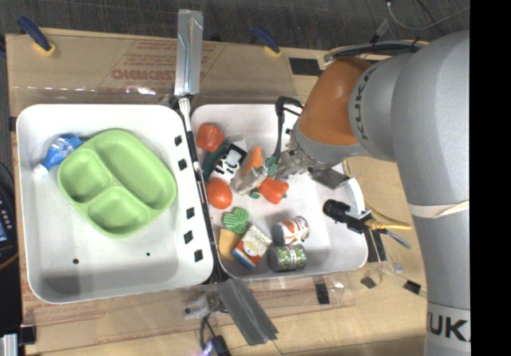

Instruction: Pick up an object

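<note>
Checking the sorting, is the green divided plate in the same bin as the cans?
No, the green divided plate lies in the left bin, the cans in the right bin.

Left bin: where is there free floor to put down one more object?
In the left bin, bare floor lies in front of the green divided plate, toward the near wall. The right bin is crowded: toy food and cans beside the gripper.

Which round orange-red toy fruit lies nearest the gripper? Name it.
The small orange-red tomato-like fruit, directly below the gripper. The other two round red-orange fruits sit farther left, near the bin divider.
</note>
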Robot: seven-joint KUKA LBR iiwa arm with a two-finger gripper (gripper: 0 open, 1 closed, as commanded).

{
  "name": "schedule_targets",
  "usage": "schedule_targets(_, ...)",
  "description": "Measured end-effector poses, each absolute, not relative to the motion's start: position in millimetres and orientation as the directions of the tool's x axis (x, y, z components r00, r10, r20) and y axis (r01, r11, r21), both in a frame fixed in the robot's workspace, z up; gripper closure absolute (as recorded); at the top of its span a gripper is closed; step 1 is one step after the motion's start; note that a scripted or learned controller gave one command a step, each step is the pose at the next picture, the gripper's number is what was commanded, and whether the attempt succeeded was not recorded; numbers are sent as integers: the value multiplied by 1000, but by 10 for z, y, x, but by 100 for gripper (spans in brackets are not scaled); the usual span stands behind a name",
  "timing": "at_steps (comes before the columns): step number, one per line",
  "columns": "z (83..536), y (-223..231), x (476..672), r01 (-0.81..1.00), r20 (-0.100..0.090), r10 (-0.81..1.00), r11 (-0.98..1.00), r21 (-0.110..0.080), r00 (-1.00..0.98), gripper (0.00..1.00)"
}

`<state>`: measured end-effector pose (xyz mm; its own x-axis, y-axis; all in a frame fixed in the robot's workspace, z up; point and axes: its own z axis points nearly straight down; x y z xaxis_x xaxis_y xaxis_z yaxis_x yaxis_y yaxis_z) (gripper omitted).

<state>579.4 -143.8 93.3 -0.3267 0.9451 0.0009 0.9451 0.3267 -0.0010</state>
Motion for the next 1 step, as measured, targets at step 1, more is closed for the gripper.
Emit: schedule_targets(1,908,-1511,5535,978,3,978,210,-6,-210,0)
